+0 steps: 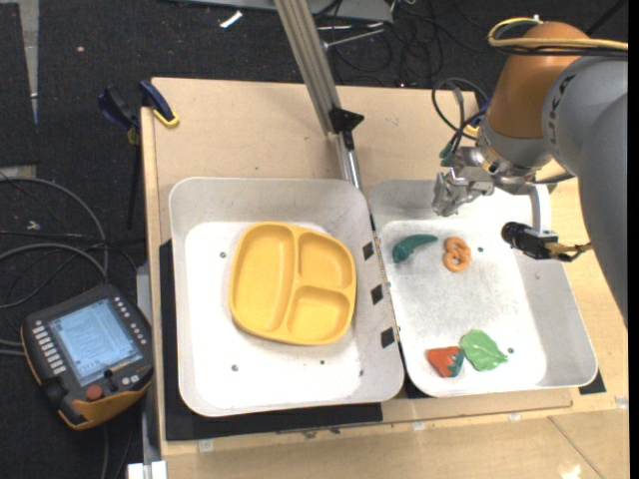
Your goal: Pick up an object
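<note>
A descent from here risks closing on bare bin floor, since nothing lies straight under the gripper point(449, 196); whether it is released or clenched I cannot tell. The nearest pickings sit just below it in the right bin point(559, 297): the pretzel point(456, 254) slightly right, the teal piece point(411, 246) slightly left.

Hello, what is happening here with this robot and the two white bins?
A grey robot arm reaches in from the right, its gripper over the far end of the right bin. Nothing is seen between its fingers. In that bin lie a dark green piece, an orange pretzel shape, and a green leaf beside a red piece. The left bin holds a yellow divided plate.
</note>
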Robot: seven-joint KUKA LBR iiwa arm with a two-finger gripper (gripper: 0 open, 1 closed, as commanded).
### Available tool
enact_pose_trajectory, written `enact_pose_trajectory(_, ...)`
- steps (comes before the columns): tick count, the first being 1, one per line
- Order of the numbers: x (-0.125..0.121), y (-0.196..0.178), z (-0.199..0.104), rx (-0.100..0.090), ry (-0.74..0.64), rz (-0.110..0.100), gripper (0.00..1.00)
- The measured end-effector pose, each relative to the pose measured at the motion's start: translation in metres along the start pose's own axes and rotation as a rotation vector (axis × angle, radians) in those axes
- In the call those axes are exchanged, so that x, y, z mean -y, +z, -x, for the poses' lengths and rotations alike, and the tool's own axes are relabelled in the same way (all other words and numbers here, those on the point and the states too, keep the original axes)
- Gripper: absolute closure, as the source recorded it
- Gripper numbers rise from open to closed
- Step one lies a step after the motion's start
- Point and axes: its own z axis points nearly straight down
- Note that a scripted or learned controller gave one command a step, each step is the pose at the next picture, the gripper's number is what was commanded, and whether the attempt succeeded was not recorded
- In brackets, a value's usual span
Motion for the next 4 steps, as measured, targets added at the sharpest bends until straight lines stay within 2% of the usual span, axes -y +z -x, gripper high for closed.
enact_pose_trajectory(1, -0.002, -0.054, 0.0, 0.001, -0.001, 0.003, 1.0)
enact_pose_trajectory(2, 0.015, -0.066, -0.056, -0.003, -0.006, -0.007, 1.0)
enact_pose_trajectory(4, 0.054, -0.056, -0.156, -0.003, -0.006, -0.009, 1.0)
